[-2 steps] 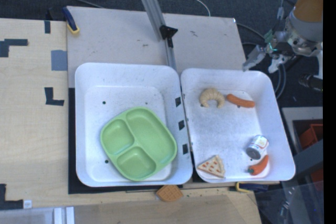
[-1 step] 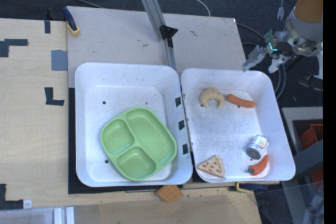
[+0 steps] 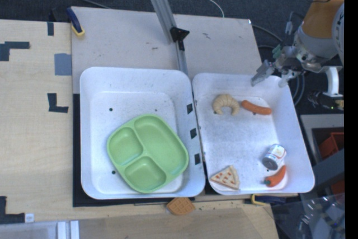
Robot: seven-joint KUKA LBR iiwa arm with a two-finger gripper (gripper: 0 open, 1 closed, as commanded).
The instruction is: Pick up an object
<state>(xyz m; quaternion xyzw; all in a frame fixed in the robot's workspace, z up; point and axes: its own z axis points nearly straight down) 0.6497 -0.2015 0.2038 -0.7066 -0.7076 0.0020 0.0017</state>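
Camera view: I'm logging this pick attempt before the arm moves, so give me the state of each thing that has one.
gripper: open, above the right bin's far rim, holding nothing.
green plate: flat in the left bin, nothing on it.
croissant: lying loose in the right bin.
sausage: lying flat beside the croissant.
can: tipped on its side.
carrot: lying by the can.
pizza slice: flat, near corner.

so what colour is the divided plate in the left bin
Light green, all three compartments alike. The divided plate shows plainly in the camera view, lying in the left bin.

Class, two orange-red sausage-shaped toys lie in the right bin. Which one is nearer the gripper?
The sausage beside the croissant, at the bin's far end below the gripper. The other lies in the near corner by the can.
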